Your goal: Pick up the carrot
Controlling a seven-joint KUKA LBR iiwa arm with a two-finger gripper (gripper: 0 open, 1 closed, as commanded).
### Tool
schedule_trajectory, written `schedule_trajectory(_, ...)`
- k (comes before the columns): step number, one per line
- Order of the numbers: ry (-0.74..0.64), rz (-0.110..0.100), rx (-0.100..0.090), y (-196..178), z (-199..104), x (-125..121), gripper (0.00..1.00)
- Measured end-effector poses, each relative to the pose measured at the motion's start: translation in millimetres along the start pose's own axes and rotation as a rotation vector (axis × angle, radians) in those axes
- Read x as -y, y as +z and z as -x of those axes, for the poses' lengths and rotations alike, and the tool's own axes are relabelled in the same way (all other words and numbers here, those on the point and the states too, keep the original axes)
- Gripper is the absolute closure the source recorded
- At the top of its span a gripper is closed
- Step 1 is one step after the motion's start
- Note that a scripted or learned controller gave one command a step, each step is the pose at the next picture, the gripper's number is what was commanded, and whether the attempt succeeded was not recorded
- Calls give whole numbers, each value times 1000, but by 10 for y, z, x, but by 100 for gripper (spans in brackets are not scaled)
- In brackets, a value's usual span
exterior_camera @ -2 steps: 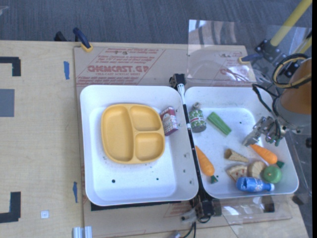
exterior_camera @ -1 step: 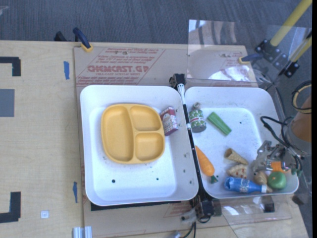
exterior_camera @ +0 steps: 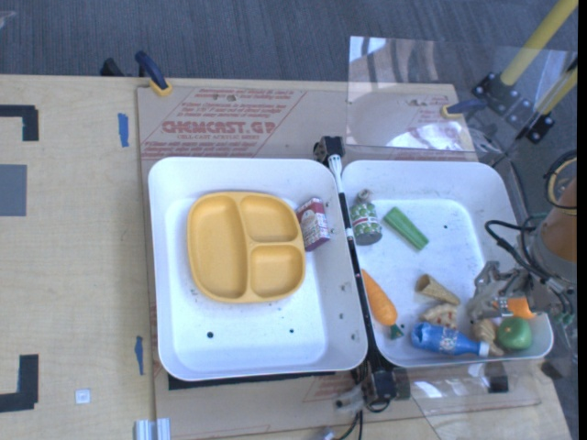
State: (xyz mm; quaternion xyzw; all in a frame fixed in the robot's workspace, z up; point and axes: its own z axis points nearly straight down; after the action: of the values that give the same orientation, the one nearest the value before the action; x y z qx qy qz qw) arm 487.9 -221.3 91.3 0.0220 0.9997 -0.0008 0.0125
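Orange: one carrot [exterior_camera: 379,302] by the right bin's [exterior_camera: 477,178] left wall; tool [exterior_camera: 487,293] grip state unclear.

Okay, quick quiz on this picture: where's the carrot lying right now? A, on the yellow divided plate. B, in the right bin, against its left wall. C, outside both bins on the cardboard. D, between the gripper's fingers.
B: the carrot lies on the floor of the right bin, close along its left wall, well apart from the gripper at that bin's right side.
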Motion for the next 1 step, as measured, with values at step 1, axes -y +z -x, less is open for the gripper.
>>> schedule_trajectory(1,77,-6,-5,-1637,7,34,100)
